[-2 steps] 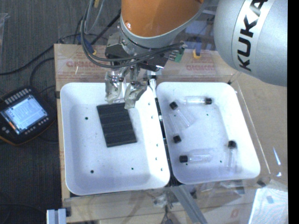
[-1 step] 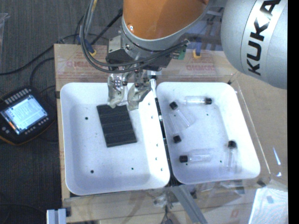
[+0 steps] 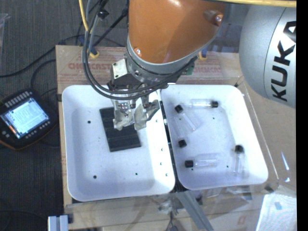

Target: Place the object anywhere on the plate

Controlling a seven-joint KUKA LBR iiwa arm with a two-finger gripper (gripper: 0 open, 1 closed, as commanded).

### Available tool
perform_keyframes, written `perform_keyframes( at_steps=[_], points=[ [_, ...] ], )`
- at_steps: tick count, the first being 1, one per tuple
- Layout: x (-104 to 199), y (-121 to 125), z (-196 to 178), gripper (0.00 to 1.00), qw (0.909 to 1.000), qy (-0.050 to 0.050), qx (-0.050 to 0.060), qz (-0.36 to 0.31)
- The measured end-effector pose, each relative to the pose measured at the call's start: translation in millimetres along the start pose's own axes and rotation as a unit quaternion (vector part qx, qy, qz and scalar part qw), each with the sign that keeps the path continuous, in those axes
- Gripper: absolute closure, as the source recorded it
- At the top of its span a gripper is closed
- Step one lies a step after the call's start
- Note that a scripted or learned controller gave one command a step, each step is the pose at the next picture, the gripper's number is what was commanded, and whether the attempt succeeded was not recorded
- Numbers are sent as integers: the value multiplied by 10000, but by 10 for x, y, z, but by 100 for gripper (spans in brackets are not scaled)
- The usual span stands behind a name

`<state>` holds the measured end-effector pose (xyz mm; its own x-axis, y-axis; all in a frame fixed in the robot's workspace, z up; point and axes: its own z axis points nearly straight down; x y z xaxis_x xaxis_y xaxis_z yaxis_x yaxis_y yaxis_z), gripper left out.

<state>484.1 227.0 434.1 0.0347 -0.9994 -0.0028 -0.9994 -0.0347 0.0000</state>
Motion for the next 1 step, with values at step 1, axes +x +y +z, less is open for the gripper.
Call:
perform_keyframes(
  at_steps=[1],
  points=[
    [-54,-296,386,100,9936,3,-11,-1128]
  ],
)
